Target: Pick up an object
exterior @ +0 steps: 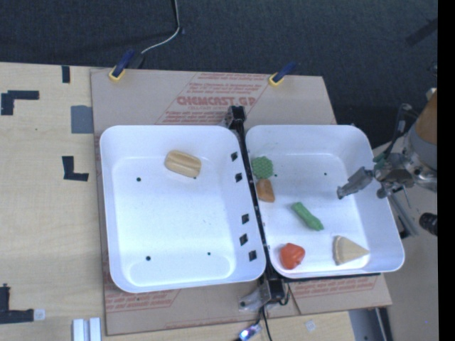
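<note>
White plastic forms the two shallow bins on the bench. In the left bin [121,261] lies one tan bread roll [183,163], near its far wall. The right bin [355,137] holds a green leafy piece [262,166] touching a small orange-brown piece [266,190] (both against the divider), a green pod [308,216] mid-bin, a red tomato [291,255] and a pale wedge [348,250] along the near wall. The gripper [353,185] hangs over that bin's right side, nothing visibly between its fingers; its spread cannot be told

Dark carpet [298,20] (wooden bench [35,190] below)
</note>
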You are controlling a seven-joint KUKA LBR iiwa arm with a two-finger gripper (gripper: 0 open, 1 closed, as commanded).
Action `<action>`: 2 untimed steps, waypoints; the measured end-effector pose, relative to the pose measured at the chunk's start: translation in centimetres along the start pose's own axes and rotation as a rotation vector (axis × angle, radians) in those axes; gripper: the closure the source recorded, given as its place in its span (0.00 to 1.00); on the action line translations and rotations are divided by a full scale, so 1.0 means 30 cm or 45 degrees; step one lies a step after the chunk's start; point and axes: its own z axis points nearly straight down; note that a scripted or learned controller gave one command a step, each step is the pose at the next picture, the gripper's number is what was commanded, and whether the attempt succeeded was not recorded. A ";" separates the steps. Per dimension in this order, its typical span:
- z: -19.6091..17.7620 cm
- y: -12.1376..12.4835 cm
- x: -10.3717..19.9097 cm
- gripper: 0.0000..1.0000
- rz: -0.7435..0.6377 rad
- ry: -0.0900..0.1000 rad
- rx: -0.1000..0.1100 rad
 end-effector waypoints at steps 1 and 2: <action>-0.343 0.262 -0.059 0.00 -0.004 -0.009 -0.020; -0.354 0.250 -0.056 1.00 -0.002 -0.004 -0.003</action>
